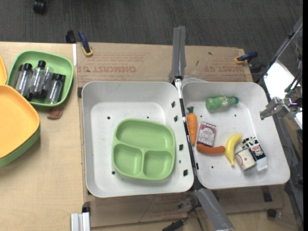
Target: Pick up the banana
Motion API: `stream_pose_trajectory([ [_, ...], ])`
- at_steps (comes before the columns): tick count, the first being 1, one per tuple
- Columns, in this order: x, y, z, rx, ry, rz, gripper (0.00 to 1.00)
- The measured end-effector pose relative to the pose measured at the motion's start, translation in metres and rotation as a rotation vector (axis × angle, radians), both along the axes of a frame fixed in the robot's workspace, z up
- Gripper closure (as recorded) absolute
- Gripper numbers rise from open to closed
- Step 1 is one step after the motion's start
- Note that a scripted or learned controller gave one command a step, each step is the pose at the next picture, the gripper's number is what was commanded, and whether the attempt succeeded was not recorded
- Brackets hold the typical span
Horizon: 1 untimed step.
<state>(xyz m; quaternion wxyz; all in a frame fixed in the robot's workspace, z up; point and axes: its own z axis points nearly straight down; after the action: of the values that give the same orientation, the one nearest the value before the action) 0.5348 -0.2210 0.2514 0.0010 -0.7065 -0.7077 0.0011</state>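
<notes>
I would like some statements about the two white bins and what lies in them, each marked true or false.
1. The banana lies in the right bin. True.
2. The green divided tray sits in the right bin. False: it sits in the left bin.
3. The carrot lies near the right bin's left wall. True.
4. The green bottle lies against the banana. False: it lies apart, toward the bin's far side.
5. The end effector is closed on the banana. False: nothing grips the banana.
</notes>
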Motion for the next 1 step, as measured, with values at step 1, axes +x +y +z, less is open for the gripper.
stream_pose_trajectory([
  [1, -0.0427, 0.0737, -0.127, 0.001, 0.001, -0.008, 0.0],
])
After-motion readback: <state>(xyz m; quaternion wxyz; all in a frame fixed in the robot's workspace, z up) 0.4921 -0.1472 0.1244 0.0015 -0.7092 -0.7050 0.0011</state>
